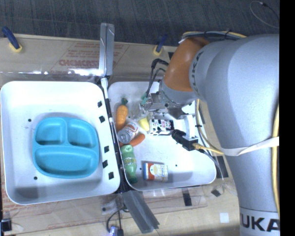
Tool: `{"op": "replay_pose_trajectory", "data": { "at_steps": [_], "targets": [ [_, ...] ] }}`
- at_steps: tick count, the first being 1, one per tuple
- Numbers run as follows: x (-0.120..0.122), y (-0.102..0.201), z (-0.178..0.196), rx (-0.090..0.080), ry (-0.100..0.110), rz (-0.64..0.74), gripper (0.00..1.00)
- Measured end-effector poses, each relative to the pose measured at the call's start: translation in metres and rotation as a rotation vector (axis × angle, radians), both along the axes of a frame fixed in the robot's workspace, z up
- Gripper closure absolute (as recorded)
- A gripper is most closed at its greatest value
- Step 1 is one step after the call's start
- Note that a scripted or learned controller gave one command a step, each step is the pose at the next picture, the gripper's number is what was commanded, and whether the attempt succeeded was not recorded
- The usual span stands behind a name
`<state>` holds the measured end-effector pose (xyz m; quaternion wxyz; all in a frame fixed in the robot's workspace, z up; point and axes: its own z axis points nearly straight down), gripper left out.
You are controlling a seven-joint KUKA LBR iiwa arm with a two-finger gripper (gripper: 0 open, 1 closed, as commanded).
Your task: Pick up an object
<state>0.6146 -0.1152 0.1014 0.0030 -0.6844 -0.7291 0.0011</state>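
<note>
Below, two white bins (10, 132) on cardboard-topped bench (49, 53)

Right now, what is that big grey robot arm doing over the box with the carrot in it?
The grey arm reaches in from the right over the right bin. Its gripper hangs low among the things there: a carrot, a small can, a green bottle and a red-labelled can. I cannot tell whether it has hold of anything. The left bin holds a blue divided tray.
</note>
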Motion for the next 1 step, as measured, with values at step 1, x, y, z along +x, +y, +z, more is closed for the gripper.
{"op": "replay_pose_trajectory", "data": {
  "at_steps": [1],
  "targets": [
    [0.0423,0.0625,0.0994,-0.002,-0.004,-0.017,1.00]
  ]
}}
